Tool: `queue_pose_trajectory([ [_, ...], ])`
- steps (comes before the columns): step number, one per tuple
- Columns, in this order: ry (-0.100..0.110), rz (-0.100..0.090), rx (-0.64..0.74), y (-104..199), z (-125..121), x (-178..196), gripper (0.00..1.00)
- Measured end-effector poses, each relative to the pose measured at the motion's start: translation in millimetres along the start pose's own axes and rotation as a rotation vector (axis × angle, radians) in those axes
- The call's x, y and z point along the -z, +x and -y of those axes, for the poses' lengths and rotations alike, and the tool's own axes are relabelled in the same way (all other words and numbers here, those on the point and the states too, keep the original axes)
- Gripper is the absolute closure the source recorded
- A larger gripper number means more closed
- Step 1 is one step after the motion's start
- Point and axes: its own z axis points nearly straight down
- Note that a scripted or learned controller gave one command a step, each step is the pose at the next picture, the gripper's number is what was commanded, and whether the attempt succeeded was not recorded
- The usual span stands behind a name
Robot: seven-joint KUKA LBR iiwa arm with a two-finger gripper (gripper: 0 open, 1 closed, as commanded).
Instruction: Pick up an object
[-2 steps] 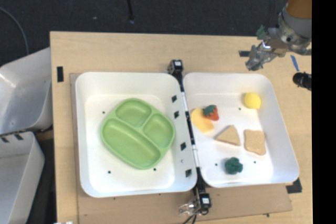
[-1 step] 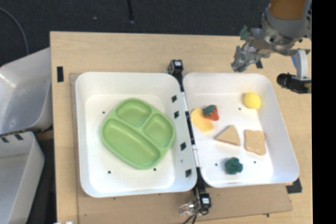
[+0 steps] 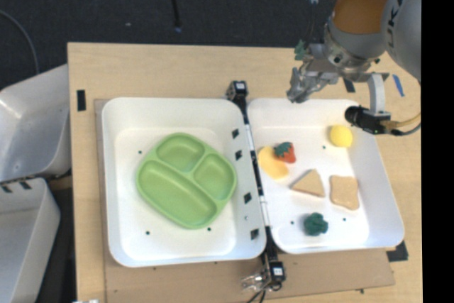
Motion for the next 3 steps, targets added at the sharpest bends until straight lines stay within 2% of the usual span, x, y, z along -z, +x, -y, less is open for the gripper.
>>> queue_pose_trajectory([
  [1,0.001,0.000,-0.001,47,0,-22,1.00],
  [2,0.000,0.000,0.000,102,9,-26,1.00],
  [3,-0.002,0.000,0.000,151,-3,-28,1.00],
])
